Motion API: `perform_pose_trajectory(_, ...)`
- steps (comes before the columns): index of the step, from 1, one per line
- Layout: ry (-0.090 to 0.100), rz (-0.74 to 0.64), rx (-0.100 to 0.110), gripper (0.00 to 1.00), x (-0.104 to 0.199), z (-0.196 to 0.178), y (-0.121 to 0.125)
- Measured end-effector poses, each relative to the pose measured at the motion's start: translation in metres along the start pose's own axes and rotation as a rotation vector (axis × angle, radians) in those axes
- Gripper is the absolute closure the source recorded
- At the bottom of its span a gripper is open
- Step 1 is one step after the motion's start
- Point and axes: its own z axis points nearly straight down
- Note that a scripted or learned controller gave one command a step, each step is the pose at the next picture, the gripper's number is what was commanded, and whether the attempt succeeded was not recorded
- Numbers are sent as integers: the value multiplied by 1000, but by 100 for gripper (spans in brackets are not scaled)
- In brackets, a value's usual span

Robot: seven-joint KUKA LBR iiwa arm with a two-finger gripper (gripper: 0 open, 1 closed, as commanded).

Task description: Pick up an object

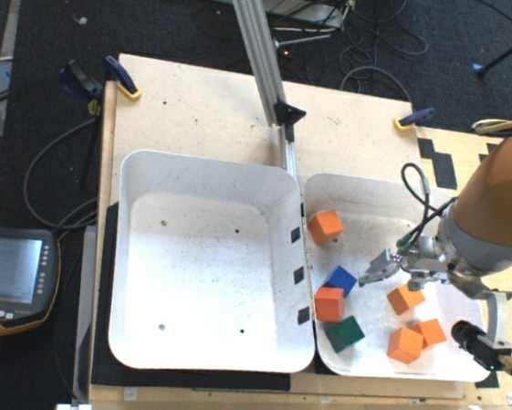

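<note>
The pale speckled tabletop (211,112) carries two shallow white plastic bins: the left bin (140,177) and the right bin (368,189), which holds the small blocks. The grey arm with its orange band (505,196) reaches over the right bin, its pincer (379,270) low among them, just right of the blue cube (343,278). Whether it is apart or together, I cannot tell. Nearby lie four orange cubes (326,224), (404,299), (405,344), (432,333), a red-orange cube (328,303) and a dark green cube (345,333). This looks like the approach step; next, a block must be centred between the tips before closing and lifting.
</note>
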Motion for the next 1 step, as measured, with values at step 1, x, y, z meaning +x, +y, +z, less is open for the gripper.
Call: perform_pose_trajectory(1,-12,6,-7,0,4,82,6)
